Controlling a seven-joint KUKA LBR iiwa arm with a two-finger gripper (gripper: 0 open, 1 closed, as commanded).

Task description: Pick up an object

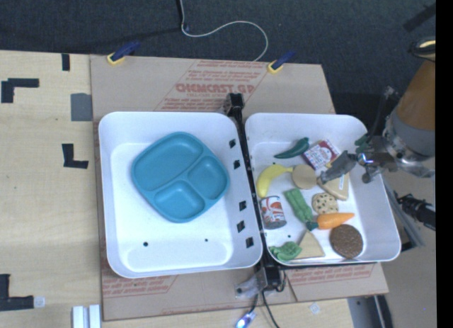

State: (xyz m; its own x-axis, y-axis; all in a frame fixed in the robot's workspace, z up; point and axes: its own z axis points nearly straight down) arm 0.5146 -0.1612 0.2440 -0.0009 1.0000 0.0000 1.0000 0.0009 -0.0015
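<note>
The metal pincer [338, 171], its state unclear, hovers inside the crowded right white bin's [382, 249] far edge; one blue divided plate [180, 176] leaves open margins in the left white bin [120, 249].

robotics lab bench, cardboard sheet [212, 82] clamped under two white bins [113, 178], tape marks, loose cable [212, 32]

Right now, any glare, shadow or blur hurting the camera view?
Camera view: even lighting, soft shadows along the left bin wall; mild glare on the white floor beside the blue plate; toys in the right bin readable but soft; gripper slightly blurred.
</note>
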